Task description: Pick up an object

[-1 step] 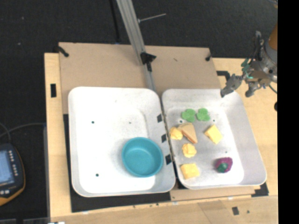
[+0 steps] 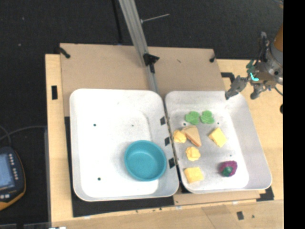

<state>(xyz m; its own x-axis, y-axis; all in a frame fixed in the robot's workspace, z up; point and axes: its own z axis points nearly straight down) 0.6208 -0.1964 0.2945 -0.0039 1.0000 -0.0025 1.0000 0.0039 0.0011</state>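
**A:** Where is the gripper [image 2: 245, 88] sitting at this moment?

**B:** It is hanging at the right of the view, over the upper right corner of the right bin [image 2: 252, 128]. Two grey fingers are showing, spread apart, with nothing between them, so it is standing open and carrying nothing.

**A:** And the things it could pick?

**B:** They are all lying in the right bin, well below and to the left of the gripper. Two green pieces [image 2: 199, 117] are lying side by side near the top of the group. Under them a tan wedge [image 2: 193, 136] is leaning against a small yellow lump [image 2: 179, 137]; I am not able to tell what food either one is meant to be. A yellow block [image 2: 218, 138] is lying to the right of the wedge, a second yellow lump [image 2: 192, 153] is sitting just below it, and a larger yellow block [image 2: 193, 174] is resting near the bin's lower left corner. A purple piece with a green patch [image 2: 228, 168] is sitting toward the lower right.

**A:** Anything in the left bin [image 2: 95, 109]?

**B:** A teal bowl [image 2: 145, 160] is standing upright in its lower right part, close to the wall between the two bins. A metal pole [image 2: 136, 30] is slanting down from the top of the view toward the bins' shared edge.
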